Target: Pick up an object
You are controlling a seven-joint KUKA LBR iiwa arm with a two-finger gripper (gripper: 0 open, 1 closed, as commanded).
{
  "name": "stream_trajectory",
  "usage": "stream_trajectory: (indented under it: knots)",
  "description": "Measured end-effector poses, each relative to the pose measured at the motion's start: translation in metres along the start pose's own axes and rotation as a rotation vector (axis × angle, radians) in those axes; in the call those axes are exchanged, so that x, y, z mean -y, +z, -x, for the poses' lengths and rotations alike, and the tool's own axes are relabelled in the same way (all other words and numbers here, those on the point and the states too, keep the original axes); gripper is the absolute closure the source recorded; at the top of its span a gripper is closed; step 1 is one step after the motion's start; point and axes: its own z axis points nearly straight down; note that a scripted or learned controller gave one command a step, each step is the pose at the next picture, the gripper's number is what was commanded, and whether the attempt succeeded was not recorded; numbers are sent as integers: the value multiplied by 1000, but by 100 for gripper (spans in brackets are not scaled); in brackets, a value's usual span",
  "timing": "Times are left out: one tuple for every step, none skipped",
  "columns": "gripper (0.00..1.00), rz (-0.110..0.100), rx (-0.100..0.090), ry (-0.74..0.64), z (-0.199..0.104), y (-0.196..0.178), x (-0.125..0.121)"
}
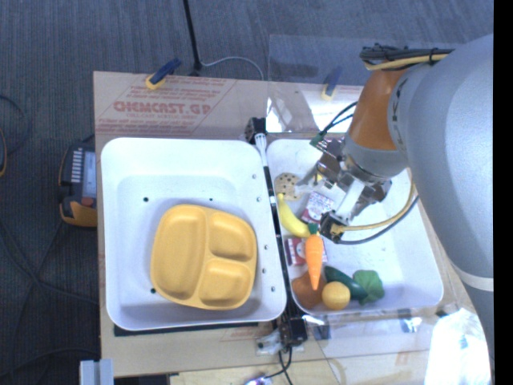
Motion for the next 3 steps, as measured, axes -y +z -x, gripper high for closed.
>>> stream_trajectory:
  knots:
    - [0, -4, 1, -117, 7, 0, 60]
    - [0, -2, 1, -265, 65, 0, 61]
    - [0, -1, 0, -80, 40, 0, 20]
